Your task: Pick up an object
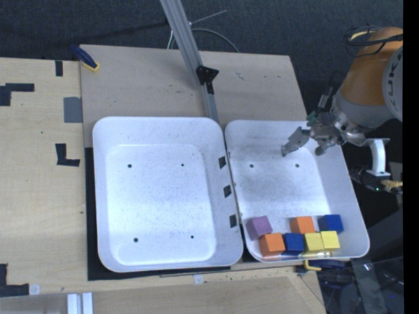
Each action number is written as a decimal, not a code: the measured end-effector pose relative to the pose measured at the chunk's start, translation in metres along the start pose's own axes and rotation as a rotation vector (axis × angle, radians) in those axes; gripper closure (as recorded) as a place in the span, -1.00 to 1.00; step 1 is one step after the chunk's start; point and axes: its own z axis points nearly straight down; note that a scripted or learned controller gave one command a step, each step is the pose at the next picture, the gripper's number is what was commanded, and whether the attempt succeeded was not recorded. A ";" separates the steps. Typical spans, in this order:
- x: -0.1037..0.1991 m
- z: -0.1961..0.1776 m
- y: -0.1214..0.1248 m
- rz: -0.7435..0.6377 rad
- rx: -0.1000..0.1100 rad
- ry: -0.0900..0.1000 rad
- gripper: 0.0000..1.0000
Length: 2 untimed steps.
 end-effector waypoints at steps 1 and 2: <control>0.031 -0.092 0.027 -0.003 -0.010 -0.002 -1.00; -0.025 0.042 0.064 0.003 0.006 -0.002 -1.00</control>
